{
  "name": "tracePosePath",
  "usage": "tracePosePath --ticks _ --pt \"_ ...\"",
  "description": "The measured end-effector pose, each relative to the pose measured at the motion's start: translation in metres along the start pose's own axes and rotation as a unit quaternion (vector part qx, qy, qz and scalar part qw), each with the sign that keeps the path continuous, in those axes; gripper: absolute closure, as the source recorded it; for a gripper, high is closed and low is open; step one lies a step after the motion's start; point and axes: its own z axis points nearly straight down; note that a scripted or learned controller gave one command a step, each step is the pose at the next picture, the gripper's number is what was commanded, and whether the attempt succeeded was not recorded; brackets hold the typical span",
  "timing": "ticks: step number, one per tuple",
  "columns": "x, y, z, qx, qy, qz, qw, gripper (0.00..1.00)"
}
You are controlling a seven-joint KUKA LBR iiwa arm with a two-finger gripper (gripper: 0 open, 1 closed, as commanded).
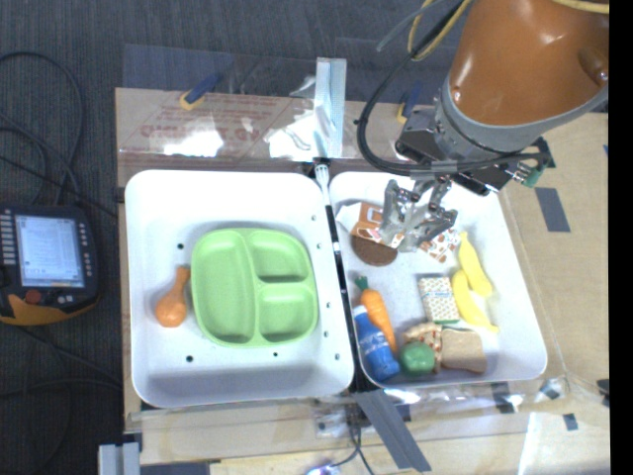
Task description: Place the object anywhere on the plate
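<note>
**Gripper low over far-left part of right bin; plate in left bin**

- Green plate (255,285), three compartments, sits near the middle of the left bin (148,206).
- Orange pear-shaped piece (172,302) lies in the left bin, touching the plate's left rim, not on it.
- Gripper (417,224) hangs over the far-left part of the right bin (522,295), beneath the orange-banded arm (529,47). Metal fingers point down among the objects; cannot tell whether they are apart or together, or whether anything sits between them.
- Just beside the gripper, on its left: brown-and-white rounded item (373,242), near the bin's left wall.
- Just right of the gripper: small red-and-white item (441,241).
- Yellow banana (473,280) lies along the right side.
- Near-left corner of the right bin: carrot (374,306), blue bottle (376,349), green item (417,358), brown block (463,349).
- Patterned packet (436,299) lies mid-bin.
</note>
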Motion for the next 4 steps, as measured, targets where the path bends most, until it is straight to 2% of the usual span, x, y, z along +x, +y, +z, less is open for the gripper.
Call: tracePosePath --ticks 1,2,3,4 --pt "0.062 0.019 0.037 -0.004 0.001 -0.175 0.9846 1.0" --pt "0.094 -0.001 0.098 -0.006 0.001 -0.219 0.9756 1.0" --pt "0.067 -0.038 0.176 -0.008 0.001 -0.225 0.9742 1.0" --pt "0.046 -0.008 0.184 -0.005 0.001 -0.167 0.9859 1.0"
